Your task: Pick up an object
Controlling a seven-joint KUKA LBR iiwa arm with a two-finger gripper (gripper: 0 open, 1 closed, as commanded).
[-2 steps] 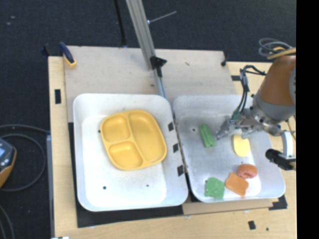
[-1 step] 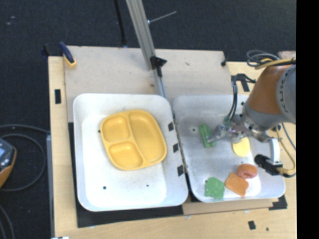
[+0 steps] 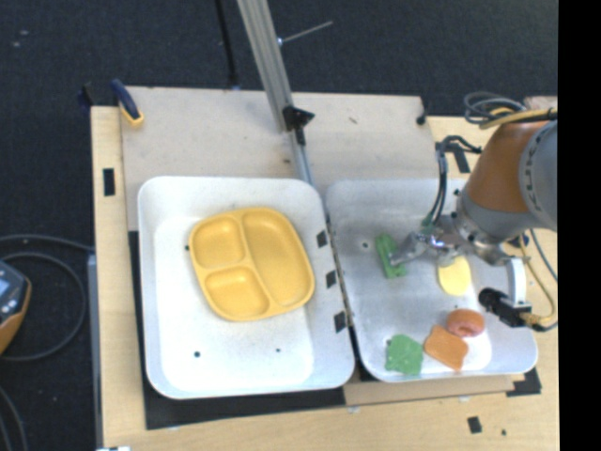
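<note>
Tool (image 3: 406, 255) low in the right bin (image 3: 362, 216), fingertips at a small green block (image 3: 387, 255).

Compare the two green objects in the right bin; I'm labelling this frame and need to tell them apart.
The upper green piece is narrow and elongated, while the lower green piece is broader and blocky. The upper green piece lies mid-bin right at the gripper; the lower green piece sits at the near edge beside the orange block, away from the gripper. Both are green and rest in the right bin.
</note>
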